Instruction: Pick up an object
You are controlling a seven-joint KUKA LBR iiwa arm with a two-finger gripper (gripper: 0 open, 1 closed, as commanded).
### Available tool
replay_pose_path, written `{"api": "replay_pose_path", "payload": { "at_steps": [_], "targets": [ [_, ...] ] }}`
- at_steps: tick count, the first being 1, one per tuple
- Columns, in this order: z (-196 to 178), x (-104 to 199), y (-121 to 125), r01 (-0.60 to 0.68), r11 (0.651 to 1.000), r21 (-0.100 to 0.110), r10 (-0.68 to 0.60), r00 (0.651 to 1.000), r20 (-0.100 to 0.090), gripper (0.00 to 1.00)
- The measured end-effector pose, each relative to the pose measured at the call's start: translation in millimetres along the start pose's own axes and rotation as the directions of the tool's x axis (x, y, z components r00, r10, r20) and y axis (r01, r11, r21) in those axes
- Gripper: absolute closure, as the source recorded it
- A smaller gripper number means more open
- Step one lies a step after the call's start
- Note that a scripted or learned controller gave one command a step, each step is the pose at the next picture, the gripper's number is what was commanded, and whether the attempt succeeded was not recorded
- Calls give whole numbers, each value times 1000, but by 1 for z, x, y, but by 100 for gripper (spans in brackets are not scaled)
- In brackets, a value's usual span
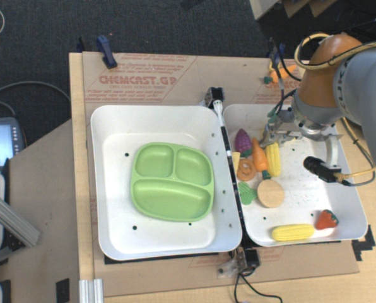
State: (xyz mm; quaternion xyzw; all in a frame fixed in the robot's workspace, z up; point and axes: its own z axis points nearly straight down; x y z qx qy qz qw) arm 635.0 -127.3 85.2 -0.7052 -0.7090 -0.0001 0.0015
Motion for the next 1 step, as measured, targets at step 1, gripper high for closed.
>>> {"api": "replay_pose_path", "payload": {
  "at_steps": [1],
  "targets": [
    [-106,69,-24,1,1000,-9,-1,1000,1,100]
  ]
}}
